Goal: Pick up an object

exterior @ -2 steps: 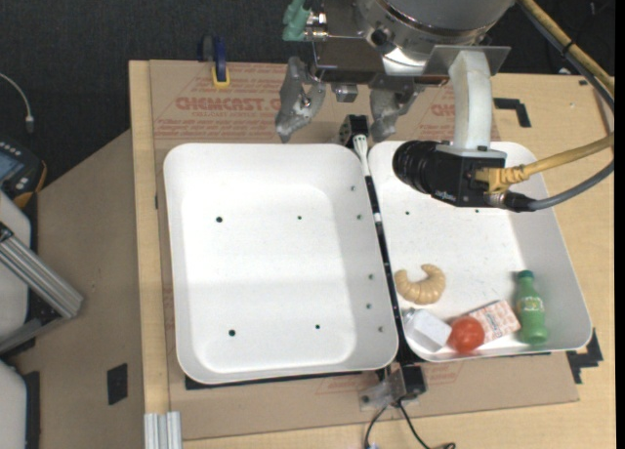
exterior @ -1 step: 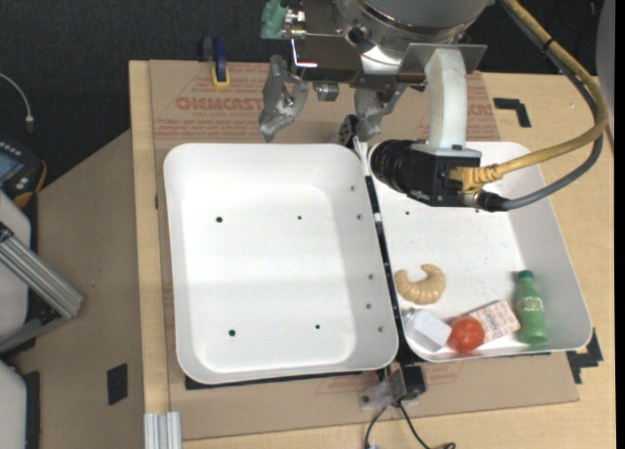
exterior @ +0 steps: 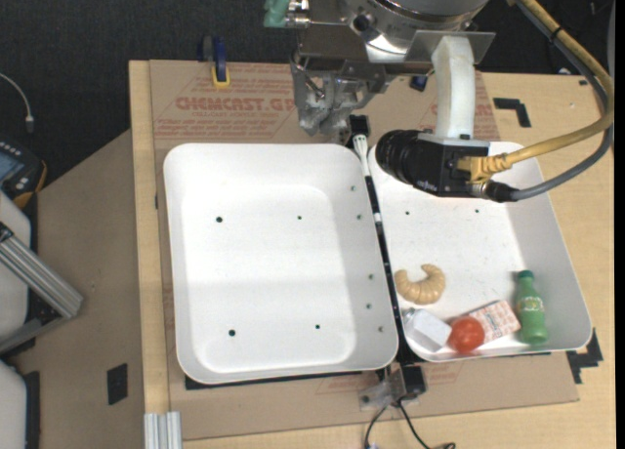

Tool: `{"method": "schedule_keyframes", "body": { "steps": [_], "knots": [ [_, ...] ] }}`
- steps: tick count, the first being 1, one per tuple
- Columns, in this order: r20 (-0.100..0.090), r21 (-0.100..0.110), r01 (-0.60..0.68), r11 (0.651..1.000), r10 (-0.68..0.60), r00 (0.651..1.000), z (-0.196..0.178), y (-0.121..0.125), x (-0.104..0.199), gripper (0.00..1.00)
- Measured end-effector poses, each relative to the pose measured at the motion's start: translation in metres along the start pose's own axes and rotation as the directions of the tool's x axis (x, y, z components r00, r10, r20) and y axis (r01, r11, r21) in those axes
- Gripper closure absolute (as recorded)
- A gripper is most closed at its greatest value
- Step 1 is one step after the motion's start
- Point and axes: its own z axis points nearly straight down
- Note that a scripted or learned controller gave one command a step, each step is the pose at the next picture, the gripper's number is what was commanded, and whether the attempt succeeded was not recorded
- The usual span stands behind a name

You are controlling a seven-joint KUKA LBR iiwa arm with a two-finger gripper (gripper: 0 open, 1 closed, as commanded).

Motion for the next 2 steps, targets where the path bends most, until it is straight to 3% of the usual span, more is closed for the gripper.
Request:
{"method": "schedule_keyframes", "body": {
  "steps": [1, 2],
  "knots": [
    [0.006, 0.012, -0.003, 1.000, 0.003, 1.000, 0.038, -0.001, -0.001, 1.00],
    [0.008, 0.018, -0.004, 1.000, 0.003, 1.000, 0.134, -0.002, -0.001, 1.00]
  ]
}}
